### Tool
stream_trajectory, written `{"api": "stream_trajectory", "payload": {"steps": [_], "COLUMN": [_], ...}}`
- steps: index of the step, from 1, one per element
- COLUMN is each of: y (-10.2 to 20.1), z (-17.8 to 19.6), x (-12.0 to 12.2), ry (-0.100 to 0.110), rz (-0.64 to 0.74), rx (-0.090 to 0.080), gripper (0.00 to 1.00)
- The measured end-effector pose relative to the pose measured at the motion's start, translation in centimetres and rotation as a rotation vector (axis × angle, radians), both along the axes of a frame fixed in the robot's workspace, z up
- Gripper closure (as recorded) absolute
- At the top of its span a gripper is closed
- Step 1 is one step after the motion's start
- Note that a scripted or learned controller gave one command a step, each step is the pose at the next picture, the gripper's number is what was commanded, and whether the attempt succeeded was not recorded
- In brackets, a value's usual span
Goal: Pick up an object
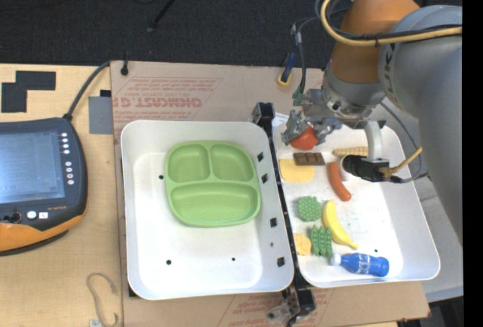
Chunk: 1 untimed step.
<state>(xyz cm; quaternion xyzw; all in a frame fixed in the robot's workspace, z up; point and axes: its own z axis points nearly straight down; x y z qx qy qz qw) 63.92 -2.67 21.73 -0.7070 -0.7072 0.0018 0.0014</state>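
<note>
Overhead, a grey robot arm (423,61) with an orange band reaches in from the right over two shallow white bins set side by side on a bench. In the left bin (143,242) rests a green divided plate (213,183). Against the right bin (411,242) lie small toy foods: a yellow banana (336,224), an orange sausage (339,181), a blue bottle (364,264) lying on its side, two green knobbly pieces (308,208), a brown bar (308,159) and a pale yellow slab (296,172).

At the far end of that bin, the gripper (306,129) hangs low, and a red object (303,140) sits right at its fingertips. Whether the fingers are apart or clamped on it cannot be told from this angle. The pick looks to be at the grasping stage. Lifting the object clear is not yet shown as done.
</note>
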Motion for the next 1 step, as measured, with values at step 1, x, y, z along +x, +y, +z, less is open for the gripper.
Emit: {"api": "stream_trajectory", "payload": {"steps": [1], "y": [-0.51], "z": [1.08], "x": [-0.74], "ry": [-0.001], "rz": [-0.001], "rx": [0.001], "gripper": [1.0]}}
